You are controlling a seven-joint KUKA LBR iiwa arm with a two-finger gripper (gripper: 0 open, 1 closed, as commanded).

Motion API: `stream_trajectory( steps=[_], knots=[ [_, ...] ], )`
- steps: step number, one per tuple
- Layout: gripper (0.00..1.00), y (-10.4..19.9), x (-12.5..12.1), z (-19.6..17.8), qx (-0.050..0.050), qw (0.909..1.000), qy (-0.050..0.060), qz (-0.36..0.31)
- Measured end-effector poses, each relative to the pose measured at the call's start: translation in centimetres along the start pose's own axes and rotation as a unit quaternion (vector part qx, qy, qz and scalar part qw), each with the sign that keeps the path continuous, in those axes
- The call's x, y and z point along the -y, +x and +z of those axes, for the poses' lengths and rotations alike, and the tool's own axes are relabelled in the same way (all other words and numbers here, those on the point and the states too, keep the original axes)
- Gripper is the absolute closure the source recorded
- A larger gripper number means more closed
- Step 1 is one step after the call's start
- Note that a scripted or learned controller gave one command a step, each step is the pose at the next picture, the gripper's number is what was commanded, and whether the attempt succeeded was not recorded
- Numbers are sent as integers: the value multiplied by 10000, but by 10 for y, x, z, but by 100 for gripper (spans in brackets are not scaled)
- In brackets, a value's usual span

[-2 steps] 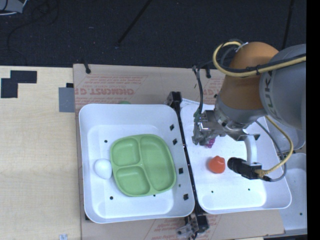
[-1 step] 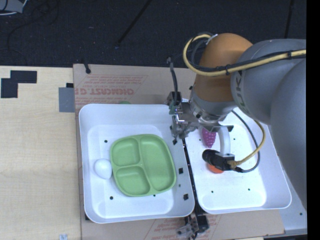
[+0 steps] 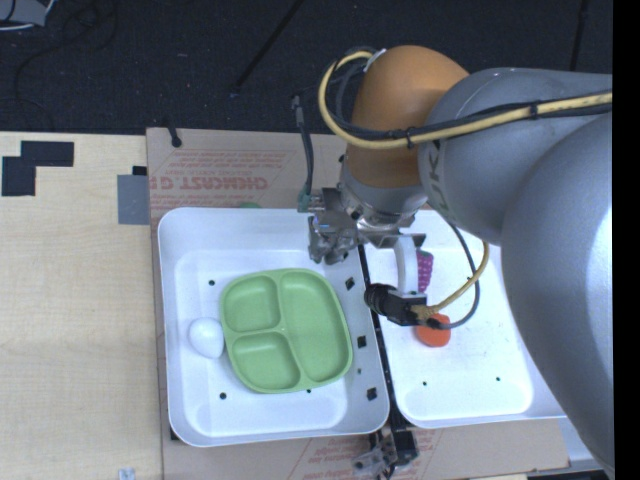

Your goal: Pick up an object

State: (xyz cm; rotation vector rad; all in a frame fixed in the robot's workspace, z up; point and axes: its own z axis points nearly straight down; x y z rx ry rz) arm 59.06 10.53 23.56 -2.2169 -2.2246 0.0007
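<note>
Single fixed camera above bench [image 3: 70,298], angled down on both bins [image 3: 185,408]; arm [image 3: 540,168] probably nearest lens.

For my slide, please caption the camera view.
Arm's gripper above left bin holding green tray and white egg.

- the arm's [image 3: 520,168] bulk runs off the right edge and covers much of the right bin [image 3: 460,403].
- the hand [image 3: 335,236] sits under the orange band [image 3: 400,98]; its fingertips are too dark and tangled to make out.
- a purple thing [image 3: 425,268] shows as a sliver beside a white piece.
- an orange thing [image 3: 434,334] is half covered by a black fitting [image 3: 392,304].
</note>
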Motion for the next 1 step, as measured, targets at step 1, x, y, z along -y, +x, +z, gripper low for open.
stream_trajectory(
  steps=[1],
  knots=[
    [0, -1, 1, 1, 6, 10000, 14, 6]
  ],
)
